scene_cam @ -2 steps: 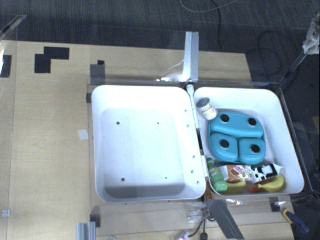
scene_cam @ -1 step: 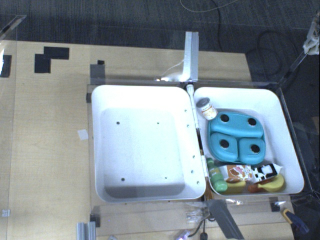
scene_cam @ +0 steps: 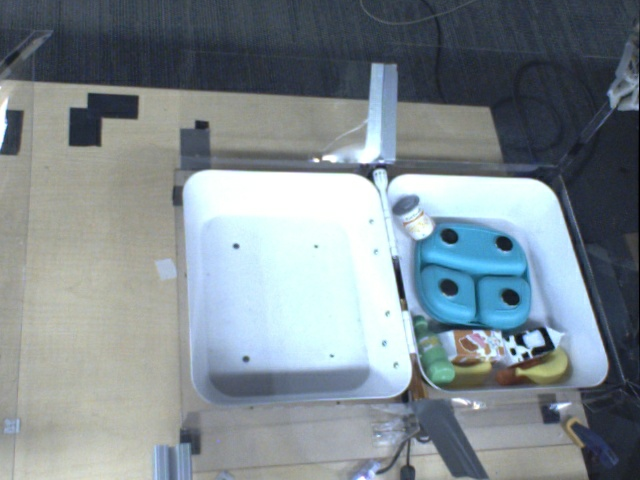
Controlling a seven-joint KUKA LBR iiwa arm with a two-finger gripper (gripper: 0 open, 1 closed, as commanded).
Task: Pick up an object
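The task stands at its very start: nothing is lifted, and every candidate lies in the right bin (scene_cam: 560, 218), while the left bin (scene_cam: 280, 288) beside it shows bare white floor. Whether the gripper is spread or pressed together cannot be told here. The largest thing is a blue moulded tray (scene_cam: 472, 276) with four dimples, lying flat in the middle of the bin. Just beside its upper left corner a small jar (scene_cam: 411, 218) with a grey cap lies tilted against the dividing wall. Along the near edge sits a crowded row: a green bottle (scene_cam: 432, 353) at the left corner, a printed packet (scene_cam: 495, 346) touching it, and a yellow piece (scene_cam: 548, 368) at the right end, partly under the packet. The next move, as I judge it, calls for choosing one target and coming down over it from above. The jar looks the easiest, since it stands apart from the pile, though its nearness to the wall leaves little room on that side. The tray seems too broad to pinch except at an edge.
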